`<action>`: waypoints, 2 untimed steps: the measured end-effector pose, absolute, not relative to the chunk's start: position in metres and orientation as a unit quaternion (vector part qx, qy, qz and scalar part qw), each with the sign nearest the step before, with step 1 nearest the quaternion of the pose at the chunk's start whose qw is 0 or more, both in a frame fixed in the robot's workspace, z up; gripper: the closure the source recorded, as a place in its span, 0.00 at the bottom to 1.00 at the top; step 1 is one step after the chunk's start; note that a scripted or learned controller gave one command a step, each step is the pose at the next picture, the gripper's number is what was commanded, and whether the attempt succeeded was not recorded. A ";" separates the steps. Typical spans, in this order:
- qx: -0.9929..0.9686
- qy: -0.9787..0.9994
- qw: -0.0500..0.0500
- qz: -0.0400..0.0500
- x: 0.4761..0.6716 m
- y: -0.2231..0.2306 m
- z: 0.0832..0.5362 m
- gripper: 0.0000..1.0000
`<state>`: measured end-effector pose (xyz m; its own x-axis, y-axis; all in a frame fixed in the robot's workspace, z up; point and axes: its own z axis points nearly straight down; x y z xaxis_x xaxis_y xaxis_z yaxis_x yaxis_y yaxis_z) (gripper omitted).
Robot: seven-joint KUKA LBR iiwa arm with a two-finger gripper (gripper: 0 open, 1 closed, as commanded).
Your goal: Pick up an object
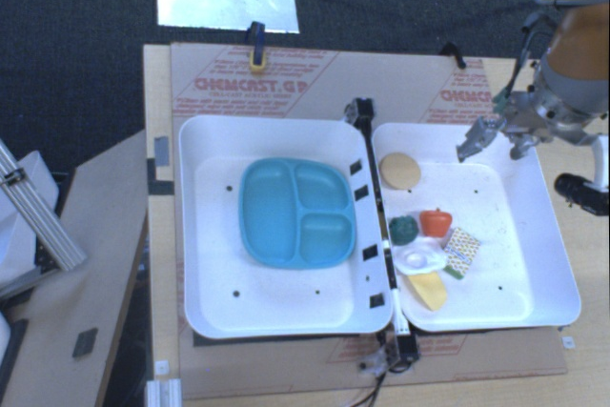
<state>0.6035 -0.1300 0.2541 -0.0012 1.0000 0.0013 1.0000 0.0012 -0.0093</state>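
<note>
Camera view has the gripper [496, 140], fingers spread and apparently holding nothing, poised over the right bin's [534, 234] far edge, while pickable toys [431, 248] cluster along its left wall.

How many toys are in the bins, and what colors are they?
Blue: 1, the divided plate in the left bin
Tan: 1, the round cookie
Green: 1, the dark green veggie
Orange-red: 1, the tomato
White: 1, the fried egg
Yellow: 1, the wedge
Patterned: 1, the small packet
Total: 7
</note>
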 end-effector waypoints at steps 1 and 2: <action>-0.706 -0.708 -0.001 0.000 0.606 -0.130 0.260 0.00; -0.707 -0.707 0.001 0.001 0.595 -0.130 0.208 0.00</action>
